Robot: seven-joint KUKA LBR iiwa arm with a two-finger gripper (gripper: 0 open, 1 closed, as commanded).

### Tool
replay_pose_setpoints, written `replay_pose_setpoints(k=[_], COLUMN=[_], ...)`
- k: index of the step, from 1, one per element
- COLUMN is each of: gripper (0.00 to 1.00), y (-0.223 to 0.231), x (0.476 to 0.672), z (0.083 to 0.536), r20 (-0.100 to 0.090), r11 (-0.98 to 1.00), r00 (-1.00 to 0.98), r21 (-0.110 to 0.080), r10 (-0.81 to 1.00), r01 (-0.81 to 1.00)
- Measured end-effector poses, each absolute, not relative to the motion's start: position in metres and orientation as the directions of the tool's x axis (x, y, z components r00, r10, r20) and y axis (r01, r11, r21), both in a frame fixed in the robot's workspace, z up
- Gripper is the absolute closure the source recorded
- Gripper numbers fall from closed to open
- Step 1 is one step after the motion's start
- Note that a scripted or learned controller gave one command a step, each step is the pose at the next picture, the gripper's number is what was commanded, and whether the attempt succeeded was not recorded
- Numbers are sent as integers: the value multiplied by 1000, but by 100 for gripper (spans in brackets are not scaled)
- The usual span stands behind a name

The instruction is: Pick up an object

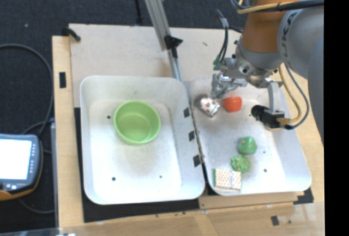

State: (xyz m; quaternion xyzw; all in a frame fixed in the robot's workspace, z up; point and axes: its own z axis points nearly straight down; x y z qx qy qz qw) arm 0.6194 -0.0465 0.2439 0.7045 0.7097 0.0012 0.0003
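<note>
The gripper hung low over the far inner corner of the right bin, arm reaching in from the right, orange band high above the wrist. Whether its pincer stood wide, narrow or closed on anything could not be told; the wrist body hid the tips.

Landmark taken: the small silvery, speckled object, lying at the right bin's inner edge.
- Gripper: directly above and a touch behind the silvery object, seemingly just over it; contact uncertain.
- Red object: just beside the silvery one, on its right, apart by a narrow gap. Nearest crowding neighbour.
- Black fitting with cable: farther right of the landmark, beyond the red piece, hanging from the arm.
- Green rounded object: toward the near side and right, well apart.
- Green knobbly object: nearer the front still, just beside the rounded one.
- Patterned pale block: at the bin's front inner corner, farthest from the landmark.
- Left bin: across the shared rims to the left, holding a green bowl, upright, well apart.
- Slanted metal rail: behind the landmark, running up and away over the bench, its foot near the bins' dividing rims.
</note>
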Motion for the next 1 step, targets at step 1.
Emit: replay_pose_setpoints(k=[1], gripper=[100], y=[7], x=[617], z=[254], r20=[2], r11=[8], r00=[-8], r21=[3], r10=[1000], r01=[1000])
